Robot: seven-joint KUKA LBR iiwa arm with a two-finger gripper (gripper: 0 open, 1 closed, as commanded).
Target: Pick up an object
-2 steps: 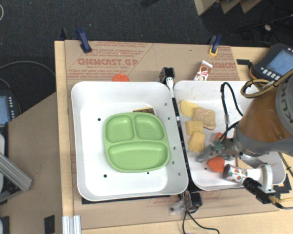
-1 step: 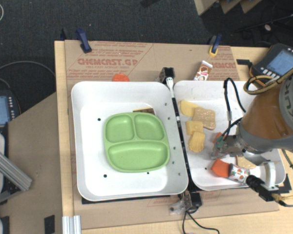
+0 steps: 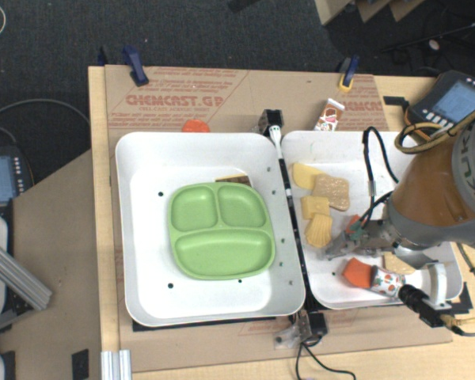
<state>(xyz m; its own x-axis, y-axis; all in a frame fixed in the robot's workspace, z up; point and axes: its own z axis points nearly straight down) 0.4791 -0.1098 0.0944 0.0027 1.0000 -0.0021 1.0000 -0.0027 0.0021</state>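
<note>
Camera view looks down on two shallow white bins side by side on a brown cardboard-covered bench [image 3: 222, 93]. The left white bin [image 3: 142, 212] holds a light green plastic plate with three compartments [image 3: 220, 229], lying flat near the bin's middle, with a small brown block [image 3: 233, 180] just showing at its far edge. The right white bin [image 3: 332, 287] holds several pale yellow foam-like blocks [image 3: 315, 208] clustered along its left side, a tan cracker-like square [image 3: 332, 192] resting among them, and an orange-capped white tube-shaped bottle [image 3: 376, 278] lying on its side near the bin's near edge. The grey arm with the orange band [image 3: 435, 188] reaches in from the right over this bin, and the gripper [image 3: 342, 244] sits low between the yellow blocks and the bottle, just beside both. How far its jaws are parted cannot be told, and nothing can be seen caught in it. A small red-and-white carton [image 3: 329, 115] lies on the bench beyond the right bin.
</note>
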